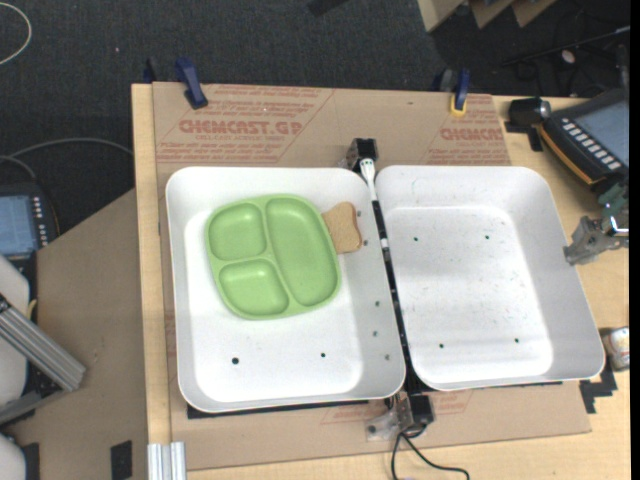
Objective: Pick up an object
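A green plate [272,256] with three compartments lies in the left white bin [280,368], toward its back. A small tan flat piece [344,227], like a slice of bread, rests against the plate's right rim near the divide between the bins. The right white bin [480,348] holds only dark specks. My gripper [596,236] appears as a grey metal part at the far right, outside the right bin's right rim and well away from the plate and the tan piece. Nothing is seen in its grasp.
Both bins sit on a brown cardboard-topped bench [260,123] held by blue and yellow clamps at the back. A tablet-like device [590,138] lies at the back right. Cables and a small connector [362,154] sit between the bins.
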Robot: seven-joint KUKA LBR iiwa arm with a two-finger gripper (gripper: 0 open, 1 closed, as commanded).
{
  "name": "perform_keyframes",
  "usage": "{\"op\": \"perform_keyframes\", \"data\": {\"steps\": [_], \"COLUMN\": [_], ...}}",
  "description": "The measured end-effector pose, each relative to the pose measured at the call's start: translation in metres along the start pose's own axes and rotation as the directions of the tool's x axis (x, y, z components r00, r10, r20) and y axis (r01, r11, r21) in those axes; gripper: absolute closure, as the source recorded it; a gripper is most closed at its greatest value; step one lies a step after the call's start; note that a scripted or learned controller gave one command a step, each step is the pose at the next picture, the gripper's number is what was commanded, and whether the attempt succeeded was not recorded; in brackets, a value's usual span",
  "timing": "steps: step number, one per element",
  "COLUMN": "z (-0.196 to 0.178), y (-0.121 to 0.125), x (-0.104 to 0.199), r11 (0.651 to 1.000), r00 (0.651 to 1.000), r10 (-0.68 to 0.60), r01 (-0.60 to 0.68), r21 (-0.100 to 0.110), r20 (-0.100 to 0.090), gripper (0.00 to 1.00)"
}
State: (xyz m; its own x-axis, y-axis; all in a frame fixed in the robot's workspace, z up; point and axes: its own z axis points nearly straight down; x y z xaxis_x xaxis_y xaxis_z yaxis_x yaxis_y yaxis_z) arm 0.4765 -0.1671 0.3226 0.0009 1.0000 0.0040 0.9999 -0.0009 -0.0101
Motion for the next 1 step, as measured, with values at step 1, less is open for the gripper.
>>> {"op": "perform_keyframes", "data": {"steps": [1], "z": [-0.0948], "y": [0.0227], "x": [-0.0216], "r11": [1.0], "r00": [1.0], "r10": [-0.001], "r01": [0.002], "r21": [-0.023], "r20": [0.01], "gripper": [1.0]}}
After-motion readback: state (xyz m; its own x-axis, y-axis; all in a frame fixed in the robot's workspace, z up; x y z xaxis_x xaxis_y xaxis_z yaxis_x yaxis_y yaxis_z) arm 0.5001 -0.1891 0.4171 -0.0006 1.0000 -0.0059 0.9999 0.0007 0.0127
